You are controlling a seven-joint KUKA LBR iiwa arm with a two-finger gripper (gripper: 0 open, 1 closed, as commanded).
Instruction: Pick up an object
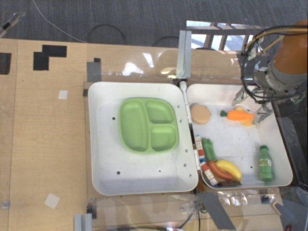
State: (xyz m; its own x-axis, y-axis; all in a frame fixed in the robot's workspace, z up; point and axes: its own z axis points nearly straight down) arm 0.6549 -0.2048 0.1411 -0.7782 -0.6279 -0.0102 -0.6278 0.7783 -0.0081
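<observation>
Camera view, looking down on both bins: on the left, a white bin (pixel 103 177) carrying a green tray (pixel 147 125), three compartments, nothing in them. On the right, the other bin (pixel 284 174) with the goods: round tan disc (pixel 200 114) near the divider, carrot (pixel 239 115) up by the far wall, green bottle (pixel 264 163) standing toward the right wall, and a cluster in the near-left corner, with a green pepper (pixel 209 148) just above a banana (pixel 227 168) and a reddish piece tucked beneath it. And there, the gripper (pixel 251 108), reaching in from the right, poised right over the carrot's yellow end, fingers spread wide, one on each side, nothing clamped between them. Looks like the approach step, a grasp lined up but not yet made. Whether the tips are down at carrot level or above it: hard to tell from this slant. Next up, probably: drop if needed, close squarely across the carrot, then lift straight. Risk of the thing rolling or squirting sideways under an off-centre pinch.
</observation>
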